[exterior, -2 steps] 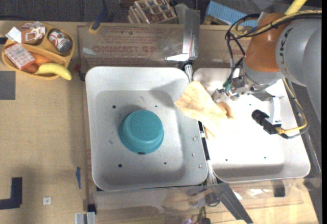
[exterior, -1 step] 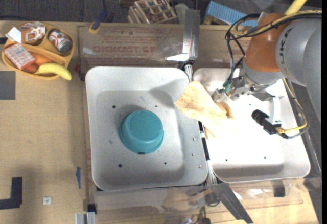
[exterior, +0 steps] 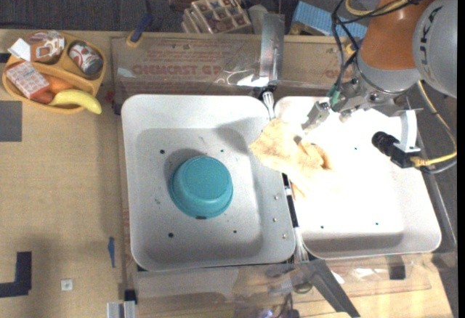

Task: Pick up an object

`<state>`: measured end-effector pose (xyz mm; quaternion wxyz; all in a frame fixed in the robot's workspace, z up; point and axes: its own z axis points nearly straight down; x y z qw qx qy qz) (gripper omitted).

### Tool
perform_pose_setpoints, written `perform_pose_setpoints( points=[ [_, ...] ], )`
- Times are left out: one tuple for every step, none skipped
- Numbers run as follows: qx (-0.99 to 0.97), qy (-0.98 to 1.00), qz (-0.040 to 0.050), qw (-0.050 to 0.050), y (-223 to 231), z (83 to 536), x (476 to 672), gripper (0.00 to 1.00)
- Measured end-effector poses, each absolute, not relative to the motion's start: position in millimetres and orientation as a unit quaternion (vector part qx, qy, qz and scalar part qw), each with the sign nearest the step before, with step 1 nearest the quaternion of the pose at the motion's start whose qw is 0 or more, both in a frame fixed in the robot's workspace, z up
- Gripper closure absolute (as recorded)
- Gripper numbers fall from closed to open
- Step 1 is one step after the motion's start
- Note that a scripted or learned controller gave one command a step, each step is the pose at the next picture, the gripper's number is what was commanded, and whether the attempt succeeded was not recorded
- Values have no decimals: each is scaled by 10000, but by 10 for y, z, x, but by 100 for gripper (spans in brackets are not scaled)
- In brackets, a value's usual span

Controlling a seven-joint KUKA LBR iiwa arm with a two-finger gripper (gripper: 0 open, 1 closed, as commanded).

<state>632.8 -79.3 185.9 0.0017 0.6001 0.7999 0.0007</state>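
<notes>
Grasp stage: a tan cloth (exterior: pixel 287 149) is approached across the bins' shared edge.
The gripper (exterior: pixel 314 117) is seen just above it; jaw state cannot be told, so closure on the cloth must be confirmed before lifting.

Two bins side by side — a bowl (exterior: pixel 202 186) in the left bin (exterior: pixel 145 128), a cloth (exterior: pixel 285 150) draped over the shared rims into the right bin (exterior: pixel 392 229); gripper (exterior: pixel 311 120) just above the cloth.

Arm (exterior: pixel 407 26) cut off at right edge; pincer (exterior: pixel 314 117) blurred, finger state unreadable.
</notes>
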Motion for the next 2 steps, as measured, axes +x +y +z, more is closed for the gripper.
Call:
perform_pose_setpoints(
  points=[
    [4879, 8729, 27, 42, -1159, 905, 6288, 0],
    [4481, 8940, 19, 56, -1023, 910, 6221, 0]
  ],
)
